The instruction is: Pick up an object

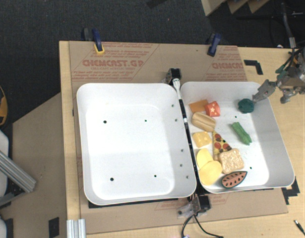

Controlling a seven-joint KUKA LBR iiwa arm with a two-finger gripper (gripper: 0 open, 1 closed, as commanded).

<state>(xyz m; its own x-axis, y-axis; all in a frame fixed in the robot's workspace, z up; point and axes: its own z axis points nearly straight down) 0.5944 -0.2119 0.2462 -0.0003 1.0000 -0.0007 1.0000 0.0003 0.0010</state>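
The right bin [276, 133] holds several toy foods. A teal round piece [246, 105] lies near its back right, with a green pod [241, 133] just in front of it. Along the left wall lie an orange block [198, 106], a red cube [213, 108], a tan bread roll [204, 121], a yellow cheese wedge [202, 139], two yellow rounds [210, 171], a toast square [231, 159] and a watermelon slice [234, 179]. My gripper [273, 97] hangs over the bin's back right corner, open. One of its fingers [264, 90] points at the teal piece from just right of it. Nothing is between the fingers.
The left bin [92, 148] sits beside the right one, with a black hinge strip [184, 128] between them. Two clamps [98, 41] hold the cardboard base at the back. Cables trail at the front edge [194, 217].
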